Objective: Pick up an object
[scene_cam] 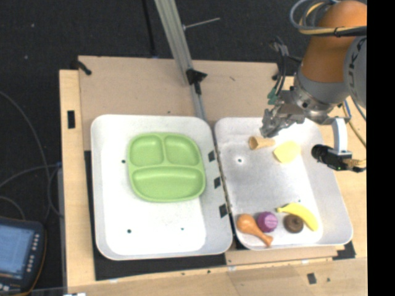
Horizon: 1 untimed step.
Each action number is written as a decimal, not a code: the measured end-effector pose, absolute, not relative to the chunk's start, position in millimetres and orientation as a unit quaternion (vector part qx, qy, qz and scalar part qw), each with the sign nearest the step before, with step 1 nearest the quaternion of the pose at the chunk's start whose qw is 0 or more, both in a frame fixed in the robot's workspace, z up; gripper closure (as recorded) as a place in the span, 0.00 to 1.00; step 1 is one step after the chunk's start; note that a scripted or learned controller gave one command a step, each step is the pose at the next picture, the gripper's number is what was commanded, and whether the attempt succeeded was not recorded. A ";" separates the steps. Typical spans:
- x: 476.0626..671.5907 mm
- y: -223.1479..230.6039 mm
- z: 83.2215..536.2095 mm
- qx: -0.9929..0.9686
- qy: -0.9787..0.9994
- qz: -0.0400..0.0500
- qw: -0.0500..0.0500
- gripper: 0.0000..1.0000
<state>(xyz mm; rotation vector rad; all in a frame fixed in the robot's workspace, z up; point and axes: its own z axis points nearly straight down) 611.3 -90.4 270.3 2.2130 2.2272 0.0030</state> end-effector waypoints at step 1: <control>628.3 -41.2 274.3 0.705 0.709 0.001 0.001 1.00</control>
